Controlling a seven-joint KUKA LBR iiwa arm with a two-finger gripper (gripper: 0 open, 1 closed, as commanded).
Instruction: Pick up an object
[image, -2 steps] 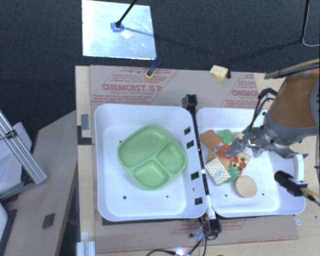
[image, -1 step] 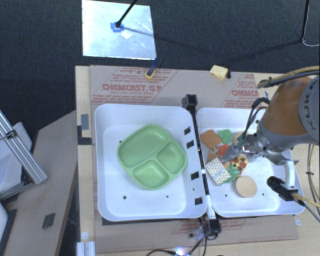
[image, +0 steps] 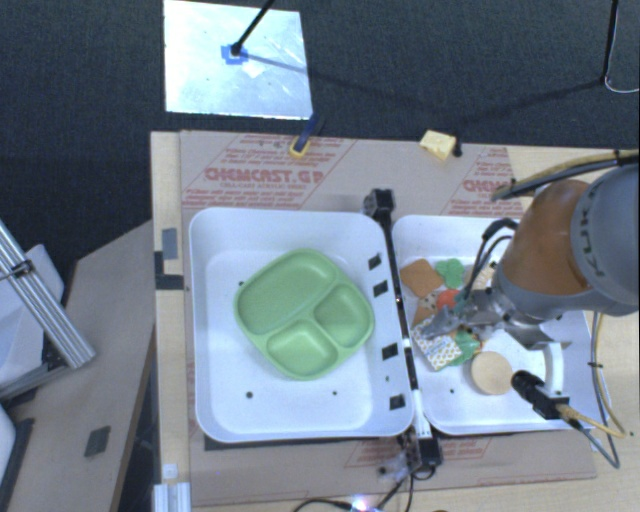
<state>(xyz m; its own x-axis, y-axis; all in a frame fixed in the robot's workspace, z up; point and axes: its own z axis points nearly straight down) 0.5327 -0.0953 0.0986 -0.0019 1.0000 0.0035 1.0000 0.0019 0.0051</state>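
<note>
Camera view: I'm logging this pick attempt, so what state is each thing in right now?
Green tray: upright, flat in the left bin, its compartments bare.
Tan disc: lying flat in the right bin, apart from the pile.
Brown square piece: lying flat near the divider.
Patterned card: flat, tilted askew.
Green piece: resting beside the brown square.
Tool: low over the pile; grasp cannot be told.

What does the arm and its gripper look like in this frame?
A bulky grey arm with a wide orange band above the wrist. Black cables loop beside the band, and the small dark metallic gripper shows at its tip.
</note>
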